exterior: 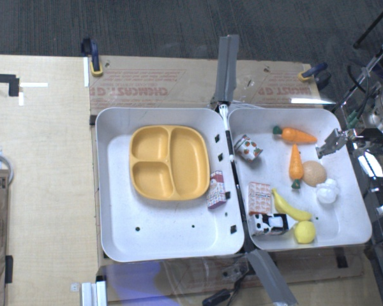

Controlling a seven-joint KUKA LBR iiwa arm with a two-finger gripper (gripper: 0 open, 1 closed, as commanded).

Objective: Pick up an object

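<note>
The right bin (351, 234) holds several toy foods: two carrots (297, 135) (295, 164), a tan egg-shaped ball (313, 173), a white lump (327, 191), a banana (288, 206), a lemon (304, 233), a pink carton (260, 198), a black-and-white carton (270, 223) and a small printed box (247, 148). My gripper (330, 144) hangs at the bin's right rim, just right of the upper carrot and above the tan ball. It touches none of them.
The left bin (115, 234) bears a yellow divided plate (169, 161) and a small carton (216, 190) leaning by the divider. Cables and arm hardware crowd the right edge. A grey post (227, 69) stands behind the bins.
</note>
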